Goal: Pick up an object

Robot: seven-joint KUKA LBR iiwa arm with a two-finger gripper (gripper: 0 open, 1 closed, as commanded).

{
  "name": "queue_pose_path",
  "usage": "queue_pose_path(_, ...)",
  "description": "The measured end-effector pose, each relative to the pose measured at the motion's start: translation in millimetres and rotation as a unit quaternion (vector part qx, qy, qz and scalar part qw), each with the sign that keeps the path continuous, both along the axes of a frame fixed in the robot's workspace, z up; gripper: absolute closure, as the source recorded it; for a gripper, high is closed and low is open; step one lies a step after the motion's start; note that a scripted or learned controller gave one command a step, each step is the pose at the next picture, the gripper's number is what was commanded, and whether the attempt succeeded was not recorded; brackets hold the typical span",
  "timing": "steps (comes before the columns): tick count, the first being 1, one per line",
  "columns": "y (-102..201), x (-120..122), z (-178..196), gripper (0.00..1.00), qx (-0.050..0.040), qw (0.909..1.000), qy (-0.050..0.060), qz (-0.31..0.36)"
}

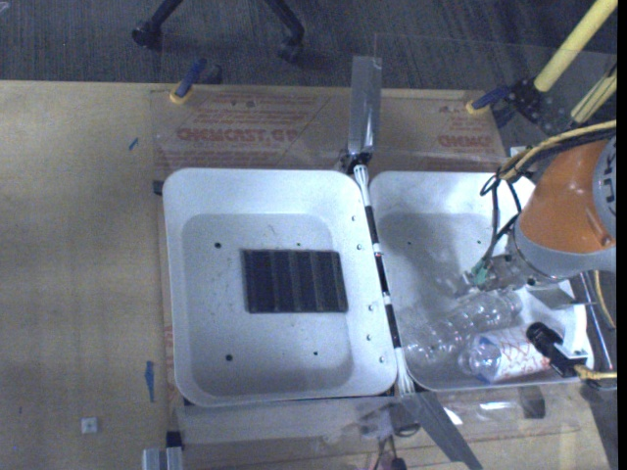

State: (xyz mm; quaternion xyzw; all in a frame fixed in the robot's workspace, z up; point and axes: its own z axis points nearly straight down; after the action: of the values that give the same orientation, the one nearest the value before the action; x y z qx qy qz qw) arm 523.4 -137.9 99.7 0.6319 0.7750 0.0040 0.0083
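Arm [566, 213] reaching from right, gripper [496, 278] lowered.

Arm [560, 213] cut off at the right edge; its bulk hides the right bin's [421, 199] right wall; clear bottles [470, 319] overlap in glare, count unclear; red print on one label [519, 358] too small to read.

One camera is fixed above the worktop [78, 262] and looks down on it at a slant. It stands back enough to take in both bins whole. The left bin [186, 204] lies near the middle of the frame and the right bin [421, 199] towards the right edge, where the arm [563, 213] reaches in. Beyond the far side of the worktop a strip of floor [421, 18] shows.
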Motion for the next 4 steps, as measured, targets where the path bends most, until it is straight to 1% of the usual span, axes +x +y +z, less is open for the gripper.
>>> queue_pose_path(1,0,0,0,0.00,0.0001,1.0000,0.001,0.000)
queue_pose_path(2,39,76,-7,0.00,0.0009,0.9979,0.007,0.065)
queue_pose_path(3,18,6,-2,0.00,0.0020,0.9999,0.008,-0.011)
queue_pose_path(4,-50,-3,24,0.00,0.0031,0.9998,-0.004,-0.019)
